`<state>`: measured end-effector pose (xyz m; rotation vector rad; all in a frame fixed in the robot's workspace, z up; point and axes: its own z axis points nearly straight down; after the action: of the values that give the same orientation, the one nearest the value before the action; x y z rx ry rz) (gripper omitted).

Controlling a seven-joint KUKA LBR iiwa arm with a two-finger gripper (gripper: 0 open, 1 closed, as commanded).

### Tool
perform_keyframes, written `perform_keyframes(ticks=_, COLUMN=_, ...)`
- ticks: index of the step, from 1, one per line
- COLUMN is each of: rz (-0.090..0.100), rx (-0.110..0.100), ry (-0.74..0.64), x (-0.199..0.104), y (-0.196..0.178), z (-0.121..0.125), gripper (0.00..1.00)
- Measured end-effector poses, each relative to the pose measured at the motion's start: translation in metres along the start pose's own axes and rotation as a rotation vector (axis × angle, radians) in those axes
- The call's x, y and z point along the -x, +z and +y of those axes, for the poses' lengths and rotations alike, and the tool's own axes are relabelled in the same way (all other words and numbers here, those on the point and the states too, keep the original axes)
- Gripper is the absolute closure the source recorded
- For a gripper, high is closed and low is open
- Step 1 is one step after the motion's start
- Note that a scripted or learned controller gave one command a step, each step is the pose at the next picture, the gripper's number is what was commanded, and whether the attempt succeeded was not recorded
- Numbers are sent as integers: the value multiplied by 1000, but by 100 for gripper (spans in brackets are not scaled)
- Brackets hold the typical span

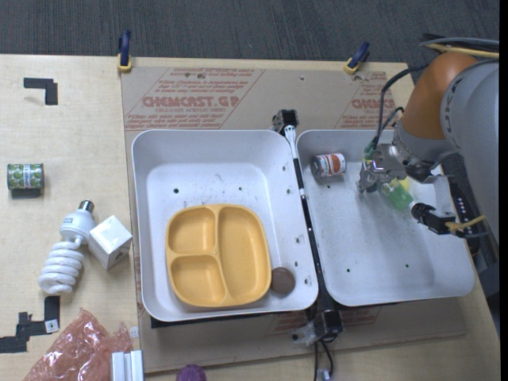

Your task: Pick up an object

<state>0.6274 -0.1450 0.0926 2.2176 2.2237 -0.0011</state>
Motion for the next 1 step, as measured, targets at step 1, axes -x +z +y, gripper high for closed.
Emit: perform_keyframes(ticks=1, rz=0, rx=0, ry=0, x=0, y=0, z=0, gripper=0)
